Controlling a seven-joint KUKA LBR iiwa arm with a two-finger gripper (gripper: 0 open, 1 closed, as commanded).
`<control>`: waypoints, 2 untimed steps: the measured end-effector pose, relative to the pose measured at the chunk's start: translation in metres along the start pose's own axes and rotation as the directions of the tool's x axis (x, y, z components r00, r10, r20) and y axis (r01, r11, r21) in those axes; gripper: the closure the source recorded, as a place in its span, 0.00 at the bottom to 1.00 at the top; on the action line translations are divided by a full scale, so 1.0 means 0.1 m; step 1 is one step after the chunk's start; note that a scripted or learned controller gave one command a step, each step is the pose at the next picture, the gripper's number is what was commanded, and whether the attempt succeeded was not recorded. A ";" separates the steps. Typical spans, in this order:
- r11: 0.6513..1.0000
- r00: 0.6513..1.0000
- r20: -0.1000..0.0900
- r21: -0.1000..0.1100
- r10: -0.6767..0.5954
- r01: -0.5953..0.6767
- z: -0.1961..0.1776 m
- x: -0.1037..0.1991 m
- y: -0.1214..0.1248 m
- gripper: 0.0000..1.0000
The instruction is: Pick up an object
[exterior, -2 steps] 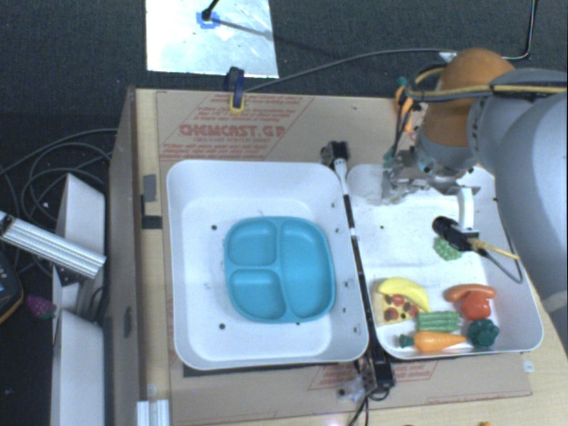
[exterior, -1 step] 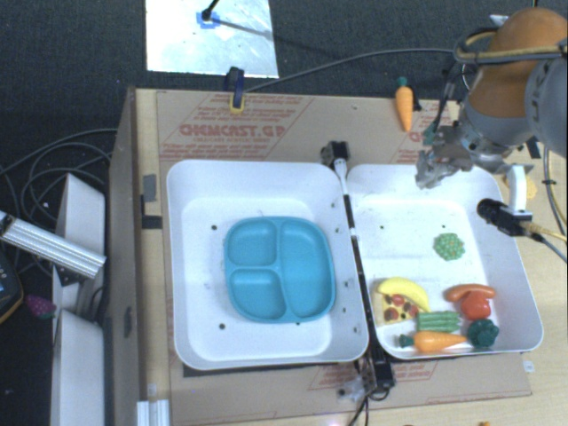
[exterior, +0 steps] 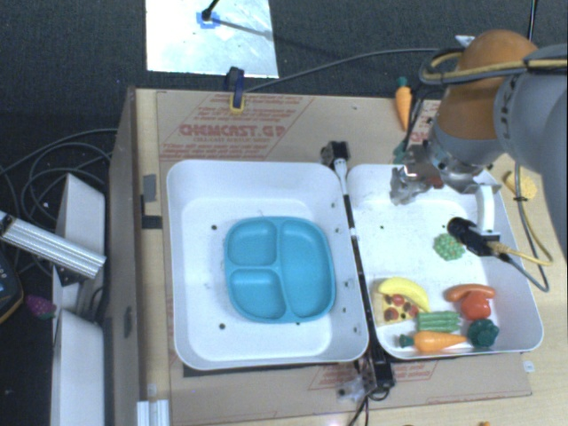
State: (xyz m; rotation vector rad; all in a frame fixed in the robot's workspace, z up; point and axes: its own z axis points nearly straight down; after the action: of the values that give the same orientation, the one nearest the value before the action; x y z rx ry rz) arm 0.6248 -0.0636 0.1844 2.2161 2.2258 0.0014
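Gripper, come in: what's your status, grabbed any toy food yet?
Gripper hovering over right bin's far end, nothing seen in it. Toy food untouched at near end: banana, carrot, tomato. Nothing blocking.

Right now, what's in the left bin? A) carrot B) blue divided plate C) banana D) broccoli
B: the blue divided plate lies in the left bin, while the banana, carrot and broccoli all lie in the right bin.
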 end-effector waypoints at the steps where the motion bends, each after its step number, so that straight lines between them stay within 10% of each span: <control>1: 1.000 1.000 0.001 -0.002 0.003 -0.003 -0.35 -0.25 -0.17 1.00; 2: 1.000 1.000 0.000 0.001 0.001 -0.001 0.00 0.07 -0.45 1.00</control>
State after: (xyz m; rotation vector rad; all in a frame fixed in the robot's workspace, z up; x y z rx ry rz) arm 0.5801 -0.0568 0.1839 2.2183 2.2252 0.0005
